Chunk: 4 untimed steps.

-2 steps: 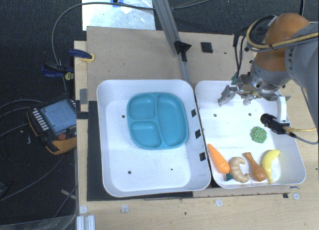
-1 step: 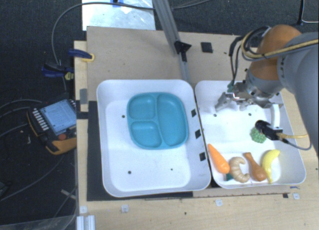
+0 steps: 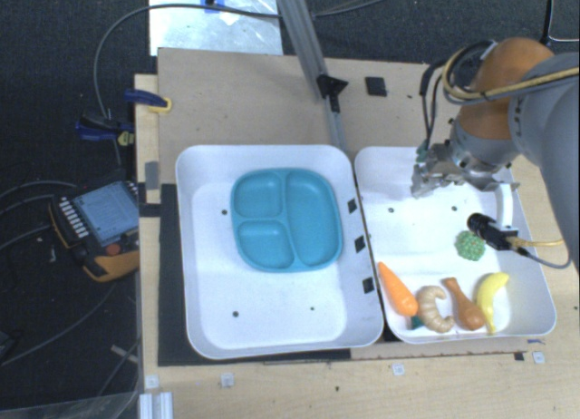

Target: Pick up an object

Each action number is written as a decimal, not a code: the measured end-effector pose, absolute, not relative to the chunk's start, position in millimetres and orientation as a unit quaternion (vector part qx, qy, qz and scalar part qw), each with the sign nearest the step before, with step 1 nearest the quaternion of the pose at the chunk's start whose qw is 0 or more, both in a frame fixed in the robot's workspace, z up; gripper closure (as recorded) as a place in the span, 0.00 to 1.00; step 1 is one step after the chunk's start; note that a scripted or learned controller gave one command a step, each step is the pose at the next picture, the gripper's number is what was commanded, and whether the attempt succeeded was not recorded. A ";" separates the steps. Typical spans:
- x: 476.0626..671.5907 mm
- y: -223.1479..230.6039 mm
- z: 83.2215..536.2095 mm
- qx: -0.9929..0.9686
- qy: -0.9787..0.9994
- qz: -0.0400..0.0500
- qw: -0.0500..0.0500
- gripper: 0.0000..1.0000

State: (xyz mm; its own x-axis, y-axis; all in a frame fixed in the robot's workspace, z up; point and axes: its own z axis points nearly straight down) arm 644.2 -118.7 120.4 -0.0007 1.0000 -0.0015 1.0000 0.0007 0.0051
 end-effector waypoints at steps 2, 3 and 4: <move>657.0 -122.2 218.0 0.705 0.709 0.003 0.004 1.00; 658.1 -122.1 251.8 0.705 0.709 0.001 0.002 1.00; 649.9 -73.1 248.0 0.704 0.710 0.001 0.000 1.00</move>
